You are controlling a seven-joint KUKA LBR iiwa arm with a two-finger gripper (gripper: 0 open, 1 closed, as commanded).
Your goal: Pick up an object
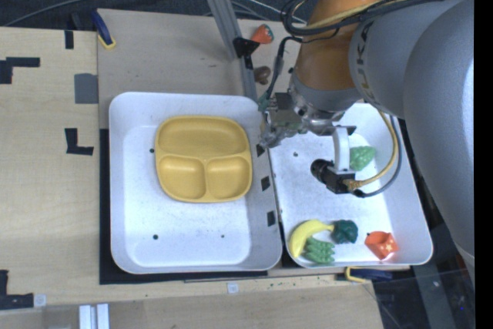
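At the near rim of the right bin [296, 166], four small toy foods are seen bunched. There is a yellow banana [306, 230], a knobbly green piece [318, 250] touching it, a dark teal piece [345, 230] just beside, and an orange piece [380, 243] a little apart. All are judged to be light, stiff, smooth plastic, likely to slip. The orange piece, standing clear, would best be taken across its middle. Further back, a pale green piece [362, 158] is spotted. Beyond it, the gripper [271, 131] is hung over the divider between the bins. Nothing is seen in it, and whether it is open or closed cannot be told. In the left bin [185, 243], a yellow divided plate [204, 158] lies flat.
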